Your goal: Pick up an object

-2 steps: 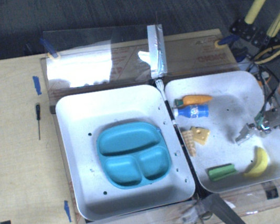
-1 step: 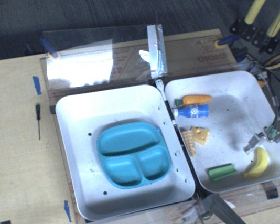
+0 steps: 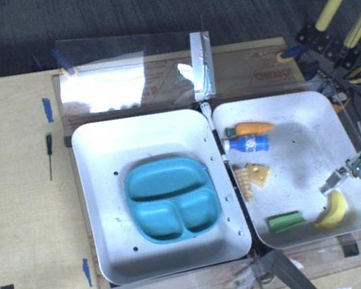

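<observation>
- Two shallow white bins, smooth, with rounded corners, sit side by side on a pale wooden bench (image 3: 29, 220); left bin (image 3: 93, 155), right bin (image 3: 304, 147).
- Landmark: the divider where the two bins meet (image 3: 232, 186).
- Left of the divider, one turquoise plastic tray (image 3: 172, 198), glossy, rounded, split into three compartments, lies flat at the left bin's middle.
- Just right of the divider, toward the far edge: one orange carrot-shaped toy (image 3: 252, 128), tapered, with a green end; touching its near side, one blue cylindrical piece with a white label (image 3: 247, 143).
- Just right of the divider, at mid-depth: one tan, ribbed, waffle-like piece (image 3: 244, 182) and one yellow wedge (image 3: 260, 173) beside it.
- Right of the divider near the front wall: one green block (image 3: 286, 221), elongated and matte.
- Farther right from the divider, by the right bin's front right corner: one yellow banana (image 3: 334, 210), curved and smooth.
- The gripper (image 3: 340, 177), metallic grey, hangs well right of the divider, just above the banana's upper tip; whether it touches the banana cannot be told, nor how far the pincer is spread. Nothing is seen between its fingers.
- Behind the bins stands a clear, reflective plastic sheet (image 3: 129, 80) with a metal strip (image 3: 201, 65).
</observation>
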Robot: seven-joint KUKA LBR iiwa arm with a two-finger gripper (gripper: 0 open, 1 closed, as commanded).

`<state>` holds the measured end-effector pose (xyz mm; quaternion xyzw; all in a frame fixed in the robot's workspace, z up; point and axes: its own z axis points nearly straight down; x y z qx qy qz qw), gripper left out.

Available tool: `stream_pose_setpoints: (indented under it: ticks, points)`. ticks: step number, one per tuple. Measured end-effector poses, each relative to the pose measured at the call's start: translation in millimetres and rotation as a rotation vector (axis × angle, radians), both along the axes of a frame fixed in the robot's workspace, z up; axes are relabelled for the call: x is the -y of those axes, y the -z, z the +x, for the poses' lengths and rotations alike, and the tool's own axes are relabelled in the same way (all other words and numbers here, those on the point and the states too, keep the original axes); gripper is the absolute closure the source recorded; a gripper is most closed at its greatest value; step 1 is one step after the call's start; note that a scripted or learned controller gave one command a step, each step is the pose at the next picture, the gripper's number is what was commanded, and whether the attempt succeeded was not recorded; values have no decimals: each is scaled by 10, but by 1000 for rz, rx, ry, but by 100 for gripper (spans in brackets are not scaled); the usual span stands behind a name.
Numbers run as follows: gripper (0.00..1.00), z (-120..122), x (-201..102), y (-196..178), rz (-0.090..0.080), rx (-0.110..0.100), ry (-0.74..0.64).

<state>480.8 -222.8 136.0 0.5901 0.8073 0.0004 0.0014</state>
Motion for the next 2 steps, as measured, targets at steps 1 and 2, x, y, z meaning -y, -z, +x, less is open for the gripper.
stream_pose_setpoints:
  ticks: [1, 2]
  points:
    - [0, -7, -26, 336, 7, -6, -150]
    - [0, 156, -51, 476, 9, 0, -187]
